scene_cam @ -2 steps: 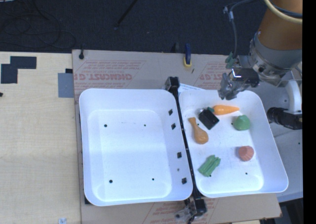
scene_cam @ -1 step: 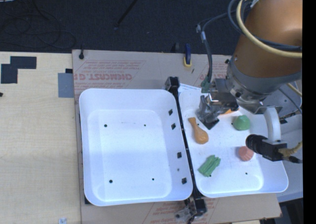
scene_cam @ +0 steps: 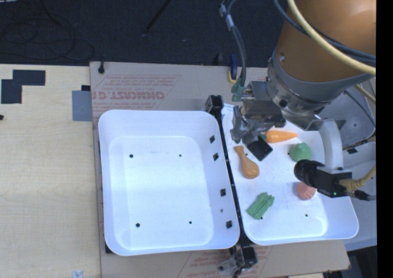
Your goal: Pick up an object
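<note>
worktop (scene_cam: 49, 166) carries two white bins | arm (scene_cam: 325, 31) reaches over right bin (scene_cam: 319, 224) | left bin (scene_cam: 123, 240) beside it | end effector (scene_cam: 241, 131) low at right bin's far left corner, fingers unclear, cannot tell | tan drumstick-like toy (scene_cam: 247, 162) just below it | green toy (scene_cam: 260, 205) nearer front | orange carrot (scene_cam: 281, 137), green ball (scene_cam: 301, 151), pink ball (scene_cam: 306, 191) to the right

Arm (scene_cam: 325, 31) cut off top/right; pink obj (scene_cam: 306, 192) partly hidden.

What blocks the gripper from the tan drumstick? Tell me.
Nothing visible does. The gripper hangs over the upper left of the right bin, and the tan drumstick lies just below it on bare bin floor. The black block sits close beside the drumstick's upper end and could crowd a finger.
</note>
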Tool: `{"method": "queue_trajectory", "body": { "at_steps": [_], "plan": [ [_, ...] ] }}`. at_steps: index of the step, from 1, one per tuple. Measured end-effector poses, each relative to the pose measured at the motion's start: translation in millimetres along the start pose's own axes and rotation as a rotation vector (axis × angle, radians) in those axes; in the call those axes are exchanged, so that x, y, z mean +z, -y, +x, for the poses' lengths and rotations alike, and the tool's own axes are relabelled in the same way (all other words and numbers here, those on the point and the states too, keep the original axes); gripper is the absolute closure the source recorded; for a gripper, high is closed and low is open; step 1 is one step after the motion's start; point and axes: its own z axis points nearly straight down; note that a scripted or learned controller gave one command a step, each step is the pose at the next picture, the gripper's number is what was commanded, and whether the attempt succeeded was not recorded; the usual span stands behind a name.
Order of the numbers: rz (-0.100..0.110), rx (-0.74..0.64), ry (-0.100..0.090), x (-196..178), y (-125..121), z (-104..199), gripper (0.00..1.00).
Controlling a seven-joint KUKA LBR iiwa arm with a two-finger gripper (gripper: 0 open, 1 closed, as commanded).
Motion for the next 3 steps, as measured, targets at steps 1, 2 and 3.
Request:
{"method": "queue_trajectory", "body": {
  "at_steps": [1,2,3],
  "plan": [
    [0.008,0.0,0.004,-5.9,-1.1,-1.5,1.0],
    [0.012,-0.007,0.005,-15.1,-1.3,-0.9,1.0],
    [0.0,0.005,0.001,-87.2,-10.1,6.4,1.0]
  ]
}}
